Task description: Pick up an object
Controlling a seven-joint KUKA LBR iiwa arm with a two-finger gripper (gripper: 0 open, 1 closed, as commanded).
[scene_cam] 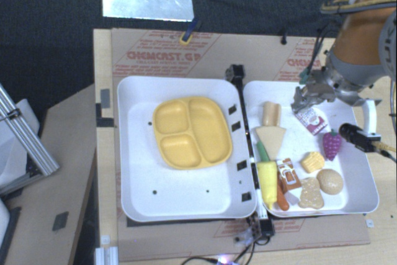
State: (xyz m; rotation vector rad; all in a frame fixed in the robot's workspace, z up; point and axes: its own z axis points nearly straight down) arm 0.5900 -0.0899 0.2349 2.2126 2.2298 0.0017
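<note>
Camera view puts your claw low over the small white-and-magenta packet in the right white bin; its spread you cannot tell. You're mid-approach; next, close and lift.

Arm cut off at right edge, claw fingers indistinct, packet partly hidden beneath

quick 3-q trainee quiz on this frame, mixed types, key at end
1. True or false: the yellow divided plate lies in the left bin.
2. The purple grapes sit in which bin? A) left B) right
3. Fill in: the gripper hangs over the ____ bin, near the pink-and-white packet.

Key: 1 true; 2 B, the right bin; 3 right.
</note>
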